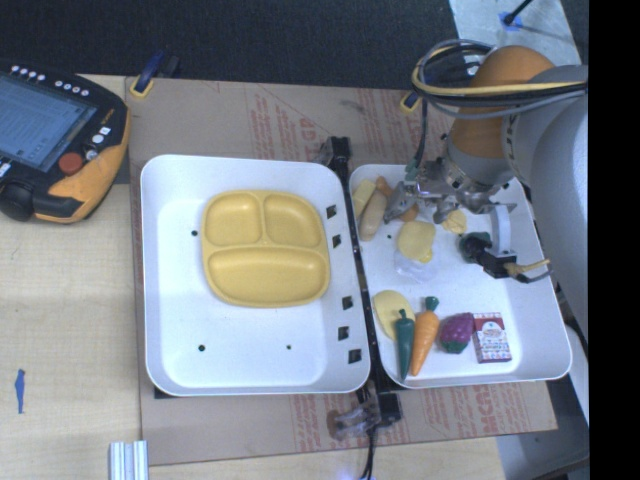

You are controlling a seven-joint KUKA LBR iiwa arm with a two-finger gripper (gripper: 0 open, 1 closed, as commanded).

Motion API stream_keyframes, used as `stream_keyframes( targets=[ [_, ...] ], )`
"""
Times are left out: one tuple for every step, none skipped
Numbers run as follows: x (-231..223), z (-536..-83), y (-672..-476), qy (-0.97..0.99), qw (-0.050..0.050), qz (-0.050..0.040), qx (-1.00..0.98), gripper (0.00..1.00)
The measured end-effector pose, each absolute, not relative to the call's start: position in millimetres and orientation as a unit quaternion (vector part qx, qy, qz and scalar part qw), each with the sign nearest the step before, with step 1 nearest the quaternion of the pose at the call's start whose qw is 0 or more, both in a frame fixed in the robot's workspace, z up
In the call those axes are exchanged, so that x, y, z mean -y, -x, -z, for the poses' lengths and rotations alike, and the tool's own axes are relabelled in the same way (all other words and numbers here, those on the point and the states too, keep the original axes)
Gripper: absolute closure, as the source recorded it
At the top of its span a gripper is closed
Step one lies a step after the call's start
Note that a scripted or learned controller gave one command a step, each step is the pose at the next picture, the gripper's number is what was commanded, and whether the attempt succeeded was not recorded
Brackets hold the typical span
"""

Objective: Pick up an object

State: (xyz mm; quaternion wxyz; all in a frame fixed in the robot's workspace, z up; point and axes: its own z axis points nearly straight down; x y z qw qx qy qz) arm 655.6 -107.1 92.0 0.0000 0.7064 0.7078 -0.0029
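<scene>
Landmark = the right shallow white plastic bin (545, 353). Grey arm w/ orange band (505, 88) comes in over its far-right corner; gripper (425, 200) hangs low over the bin's far end, jaws pointing down among the toys. Can't tell if jaws are wide or narrow, metal parts blur together, nothing clearly between them.

Inside the bin, far end: pale yellow plastic food piece (417, 240) just beside the gripper, tan bread-like toy (365, 208) against the bin's left wall. Near end: orange plastic carrot w/ green top (424, 340) touching a dark green plastic veg (403, 340), yellow round piece (390, 308) behind them, purple toy (456, 332), small red-and-white box (491, 338) toward the near-right corner.

Left of that bin: second white bin (175, 363) holding a yellow three-section plate (266, 246). Further left on the surface: black-orange handheld control pendant (55, 143).
</scene>
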Motion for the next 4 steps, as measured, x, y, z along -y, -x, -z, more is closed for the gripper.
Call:
stream_keyframes(
  targets=[
    [101.1, -91.8, -633.1, -0.706, -0.002, 0.0024, -0.708, 0.0],
    [102.1, -91.0, -652.8, -0.706, -0.004, 0.009, -0.708, 0.0],
    [105.7, -91.1, -654.0, -0.706, -0.003, 0.0058, -0.708, 0.0],
    [102.6, -92.0, -654.2, -0.707, 0.0, 0.0067, -0.708, 0.0]
  ],
)
